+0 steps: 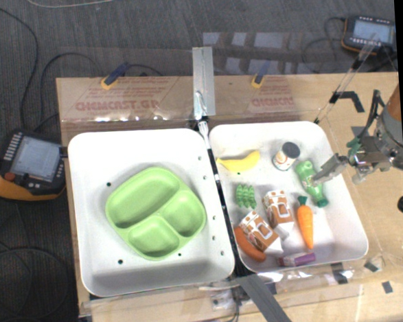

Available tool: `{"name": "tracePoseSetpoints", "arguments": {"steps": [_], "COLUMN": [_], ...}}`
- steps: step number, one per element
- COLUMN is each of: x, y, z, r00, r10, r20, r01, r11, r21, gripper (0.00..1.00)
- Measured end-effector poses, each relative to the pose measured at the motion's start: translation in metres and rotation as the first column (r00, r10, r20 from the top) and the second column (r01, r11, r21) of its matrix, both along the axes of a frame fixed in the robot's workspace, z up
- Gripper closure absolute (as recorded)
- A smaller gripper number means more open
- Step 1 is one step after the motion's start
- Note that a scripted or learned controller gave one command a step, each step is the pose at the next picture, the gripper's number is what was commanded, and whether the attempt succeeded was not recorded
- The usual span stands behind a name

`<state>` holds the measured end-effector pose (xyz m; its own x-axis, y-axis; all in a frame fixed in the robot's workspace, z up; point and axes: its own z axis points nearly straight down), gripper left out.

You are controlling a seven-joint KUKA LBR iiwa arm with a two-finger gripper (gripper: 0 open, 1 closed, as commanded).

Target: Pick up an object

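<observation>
The right bin [345, 240] holds several toys: a yellow banana [239, 162], a small round bottle with a dark cap [284, 155], a green toy [308, 182], an orange carrot [306, 225], two small orange-and-white boxes [278, 208] [256, 230], a small green ridged piece [244, 195], a brown sausage [247, 246] and a purple marker [298, 259]. My gripper [340, 175] hangs over the bin's right rim, open. One finger [324, 172] reaches over the green toy. Nothing sits between the fingers.
The left bin [99, 267] carries a light green divided plate [157, 211]. A metal divider [203, 88] runs between the bins at the back. Pendants lie on the floor at the left [26, 165] and at the top right [368, 31].
</observation>
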<state>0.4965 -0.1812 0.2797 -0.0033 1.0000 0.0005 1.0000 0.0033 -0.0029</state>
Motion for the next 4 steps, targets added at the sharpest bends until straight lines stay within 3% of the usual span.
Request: {"name": "tracePoseSetpoints", "arguments": {"steps": [1,2,3,4], "x": [-0.002,0.026,0.027,0.025], "y": [-0.002,0.009,-0.014,-0.004], "z": [0.005,-0.085,-0.160,-0.168], "r00": [0.983,0.906,0.924,0.885], "r10": [0.182,0.423,0.381,0.464], "r20": [0.001,0.002,0.021,0.039], "r01": [-0.182,-0.423,-0.381,-0.462], "r11": [0.983,0.906,0.925,0.886], "r21": [-0.001,0.001,-0.011,-0.041], "gripper": [0.00,0.00,0.00,0.00]}}
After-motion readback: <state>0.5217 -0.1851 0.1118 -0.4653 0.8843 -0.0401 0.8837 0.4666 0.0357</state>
